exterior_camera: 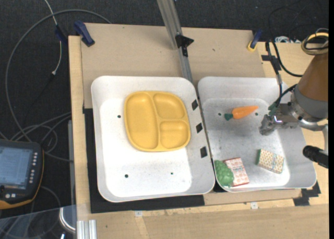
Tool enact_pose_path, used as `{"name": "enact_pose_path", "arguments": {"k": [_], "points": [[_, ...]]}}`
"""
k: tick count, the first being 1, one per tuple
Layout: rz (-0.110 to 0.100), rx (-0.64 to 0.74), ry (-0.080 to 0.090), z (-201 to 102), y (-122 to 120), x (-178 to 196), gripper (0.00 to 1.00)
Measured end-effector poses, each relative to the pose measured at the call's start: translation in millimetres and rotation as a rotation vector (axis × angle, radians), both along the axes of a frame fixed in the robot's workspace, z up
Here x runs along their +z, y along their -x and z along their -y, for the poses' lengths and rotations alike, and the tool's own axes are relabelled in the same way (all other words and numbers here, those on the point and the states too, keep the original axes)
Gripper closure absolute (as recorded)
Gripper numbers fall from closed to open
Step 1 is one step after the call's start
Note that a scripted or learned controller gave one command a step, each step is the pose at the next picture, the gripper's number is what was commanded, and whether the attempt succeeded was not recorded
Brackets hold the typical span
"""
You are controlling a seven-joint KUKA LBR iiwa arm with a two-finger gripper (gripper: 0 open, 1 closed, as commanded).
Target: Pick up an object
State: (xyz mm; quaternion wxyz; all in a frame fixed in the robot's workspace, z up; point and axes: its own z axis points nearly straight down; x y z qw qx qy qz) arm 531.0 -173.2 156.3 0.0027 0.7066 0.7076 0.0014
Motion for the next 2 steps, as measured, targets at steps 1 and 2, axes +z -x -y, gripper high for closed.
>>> {"name": "enact_pose_path", "arguments": {"k": [1, 2], "points": [[0.002, 0.0, 0.001, 0.2, -2.0, 54.2, 1.0], [-0.005, 0.006, -0.005, -48.6, -12.5, 50.1, 1.0]]}}
